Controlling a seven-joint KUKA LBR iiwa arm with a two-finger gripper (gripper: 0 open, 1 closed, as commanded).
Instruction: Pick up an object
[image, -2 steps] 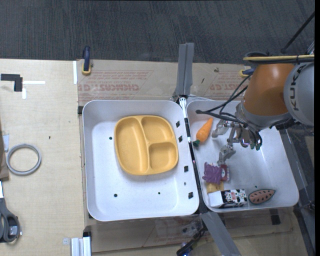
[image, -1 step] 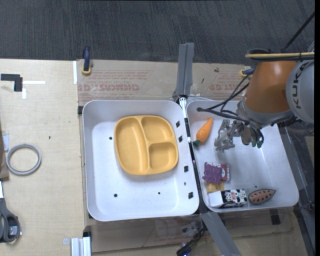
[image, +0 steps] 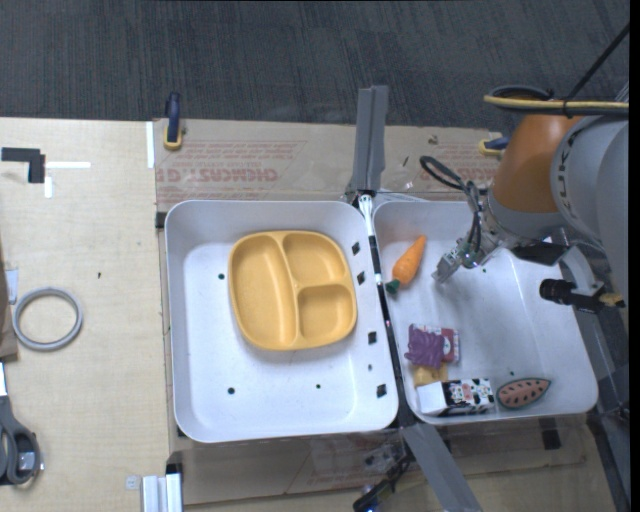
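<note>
Dark carpet behind, pale wooden table (image: 90, 400) in front, bearing two shallow white bins side by side; left bin (image: 200, 400) holding a yellow divided plate (image: 293, 290), flat near its middle; right bin (image: 560, 370) holding a toy carrot (image: 408, 260) tilted near the upper left corner, close to the dividing wall, with a purple packet (image: 432, 346) lower down near the same wall, a small black-and-white carton (image: 458, 396) just below it at the front edge, and a brown oval piece (image: 523, 391) beside the carton to the right; grey arm (image: 590, 180) with orange band reaching in from the right, tool (image: 450, 266) hanging over the upper part of the right bin, just right of the carrot and apart from it; nothing seen between the fingers; too small and blurred to tell how far open; grey tape ring (image: 46, 318) lying on the table well left of the bins, scissors (image: 15, 450) at the lower left edge, a blue-handled clamp (image: 173, 122) at the back of the cardboard sheet (image: 240, 160) under the bins.
</note>
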